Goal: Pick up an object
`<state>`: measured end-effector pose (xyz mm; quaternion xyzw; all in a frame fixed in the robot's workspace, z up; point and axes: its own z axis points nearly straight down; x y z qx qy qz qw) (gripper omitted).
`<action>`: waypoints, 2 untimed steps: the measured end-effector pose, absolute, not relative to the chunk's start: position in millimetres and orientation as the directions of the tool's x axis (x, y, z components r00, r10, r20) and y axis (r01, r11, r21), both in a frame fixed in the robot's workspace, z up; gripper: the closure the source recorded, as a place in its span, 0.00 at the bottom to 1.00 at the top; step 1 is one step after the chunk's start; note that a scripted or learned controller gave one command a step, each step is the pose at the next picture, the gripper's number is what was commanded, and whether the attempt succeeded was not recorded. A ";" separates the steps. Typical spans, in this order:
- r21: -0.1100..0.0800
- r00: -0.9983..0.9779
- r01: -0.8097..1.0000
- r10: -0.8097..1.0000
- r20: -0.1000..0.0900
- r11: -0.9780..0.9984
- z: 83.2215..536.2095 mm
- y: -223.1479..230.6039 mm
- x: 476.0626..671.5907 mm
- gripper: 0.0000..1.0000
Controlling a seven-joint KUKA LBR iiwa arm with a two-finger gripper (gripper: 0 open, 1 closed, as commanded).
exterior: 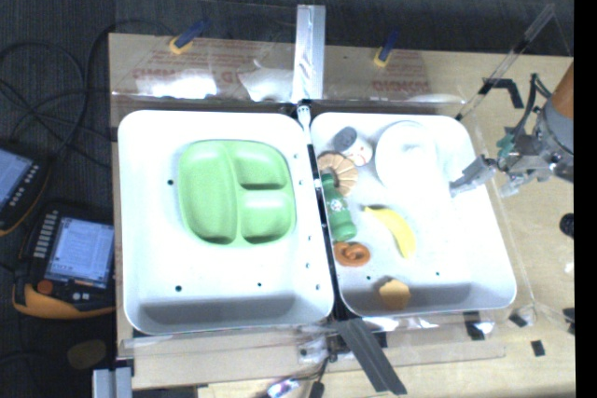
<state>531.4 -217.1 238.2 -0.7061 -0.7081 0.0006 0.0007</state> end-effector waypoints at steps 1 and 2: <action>-0.003 0.003 1.000 1.000 0.000 -0.003 104.2 -180.3 578.8 0.00; 0.014 -0.135 0.991 0.991 -0.010 0.135 90.6 -143.7 542.0 0.00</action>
